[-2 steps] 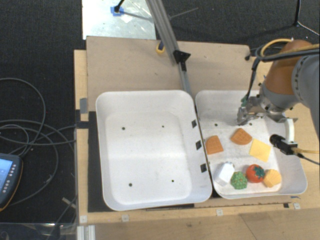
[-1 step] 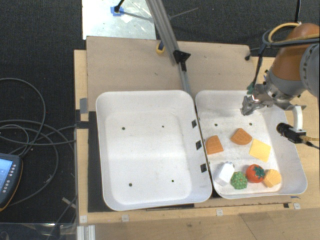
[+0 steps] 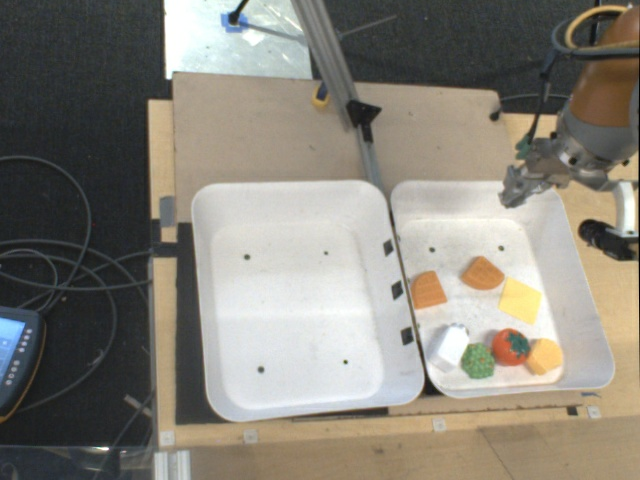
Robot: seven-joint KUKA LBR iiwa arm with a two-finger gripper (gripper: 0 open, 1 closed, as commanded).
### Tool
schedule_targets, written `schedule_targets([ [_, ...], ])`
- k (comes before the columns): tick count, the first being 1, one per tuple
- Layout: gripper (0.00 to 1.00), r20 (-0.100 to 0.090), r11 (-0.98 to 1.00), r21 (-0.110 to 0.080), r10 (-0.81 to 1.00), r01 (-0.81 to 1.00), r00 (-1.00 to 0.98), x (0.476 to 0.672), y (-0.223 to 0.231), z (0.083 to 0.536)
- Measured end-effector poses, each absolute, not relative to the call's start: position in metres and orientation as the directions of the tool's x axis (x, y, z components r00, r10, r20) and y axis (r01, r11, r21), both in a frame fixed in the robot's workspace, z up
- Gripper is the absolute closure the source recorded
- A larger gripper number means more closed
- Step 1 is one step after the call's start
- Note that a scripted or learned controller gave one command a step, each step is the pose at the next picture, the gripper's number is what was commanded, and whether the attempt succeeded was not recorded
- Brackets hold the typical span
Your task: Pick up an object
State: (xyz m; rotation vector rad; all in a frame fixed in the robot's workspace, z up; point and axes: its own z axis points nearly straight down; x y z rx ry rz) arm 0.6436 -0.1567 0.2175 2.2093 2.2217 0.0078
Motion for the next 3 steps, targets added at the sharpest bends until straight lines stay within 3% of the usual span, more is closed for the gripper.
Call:
schedule_targets([
  [1,1.00,-0.002,0.004,0.008,1.000,1.000,-0.004,0.639,-0.163,0.267],
  [3,1.00,0.003,0.010,-0.001,1.000,1.000,-0.010,0.593,-0.057,0.268],
])
